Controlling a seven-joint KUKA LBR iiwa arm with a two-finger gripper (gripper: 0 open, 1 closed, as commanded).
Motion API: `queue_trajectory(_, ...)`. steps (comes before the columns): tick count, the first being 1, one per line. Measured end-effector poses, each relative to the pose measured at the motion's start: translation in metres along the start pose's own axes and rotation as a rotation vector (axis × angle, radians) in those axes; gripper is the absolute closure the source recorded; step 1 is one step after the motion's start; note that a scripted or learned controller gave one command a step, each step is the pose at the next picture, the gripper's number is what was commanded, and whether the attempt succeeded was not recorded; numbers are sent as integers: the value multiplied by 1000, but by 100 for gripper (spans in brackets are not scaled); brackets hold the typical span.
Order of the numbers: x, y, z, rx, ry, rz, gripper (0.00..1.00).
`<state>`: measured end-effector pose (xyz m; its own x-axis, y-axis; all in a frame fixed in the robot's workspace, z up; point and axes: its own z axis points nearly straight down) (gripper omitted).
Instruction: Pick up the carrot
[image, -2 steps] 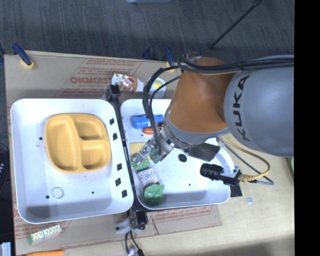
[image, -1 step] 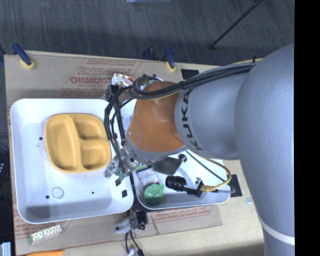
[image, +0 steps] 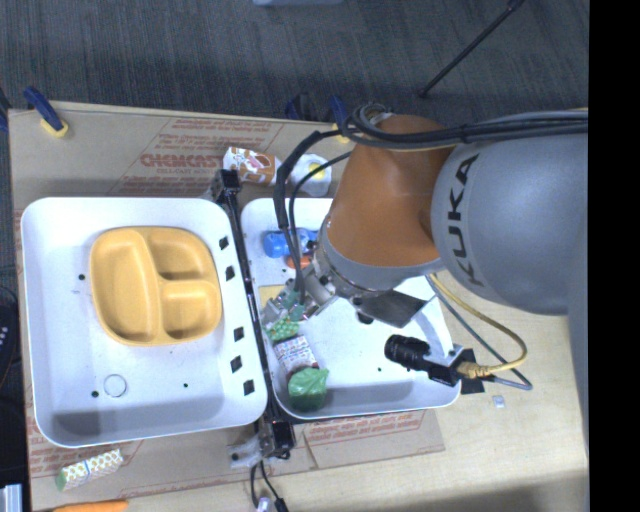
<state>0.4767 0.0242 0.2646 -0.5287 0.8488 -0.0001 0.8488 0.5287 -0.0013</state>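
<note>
The grey and orange arm (image: 420, 215) looms over the right bin (image: 395, 395), its gripper (image: 297, 300) low by the left wall with finger state I cannot tell, just below an orange sliver, seemingly the carrot (image: 293, 261), while the left bin (image: 50, 330) holds a yellow divided tray (image: 155, 283).

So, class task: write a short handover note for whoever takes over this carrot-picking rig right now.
Gripper: low in the right bin, by its left wall; finger state unclear.
Carrot: a small orange bit shows beside the arm, possibly the carrot; not certain.
Other items: green toy, printed packet, blue item; yellow divided tray in the left bin.
Done: no lift visible.
Left: find, grasp and raise the carrot.
</note>
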Motion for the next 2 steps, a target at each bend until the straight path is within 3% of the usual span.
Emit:
queue_trajectory(1, 41, 24, 74, 2, 2, -222, 100)
queue_trajectory(2, 5, 3, -9, -1, -1, -241, 100)
